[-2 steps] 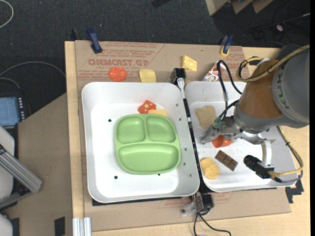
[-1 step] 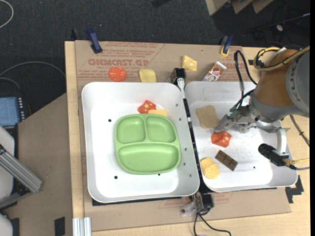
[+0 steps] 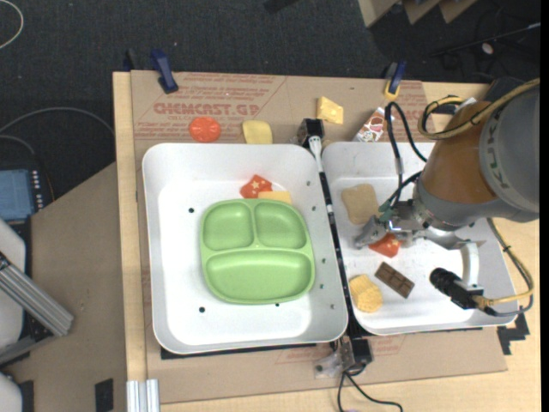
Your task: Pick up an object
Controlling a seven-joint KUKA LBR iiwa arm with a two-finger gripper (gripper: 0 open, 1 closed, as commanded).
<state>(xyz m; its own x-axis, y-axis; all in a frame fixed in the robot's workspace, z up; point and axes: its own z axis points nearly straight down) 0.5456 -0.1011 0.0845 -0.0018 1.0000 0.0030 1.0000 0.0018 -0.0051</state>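
we count four loose items in the right bin: a tan slice, a red piece, a brown bar and a yellow round. the gripper sits just above the red piece, between it and the tan slice; we cannot tell its grip state. the red piece lies mid-bin, away from the walls.

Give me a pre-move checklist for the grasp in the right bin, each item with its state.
1. Gripper is inside the right bin: ok.
2. Gripper is next to a target, the red piece: ok.
3. Red piece is between the fingers: cannot tell.
4. Brown chocolate piece lies apart from the red piece: ok.
5. Round cracker is away from the gripper: ok.
6. Tan slice is away from the gripper: cannot tell, it lies close.
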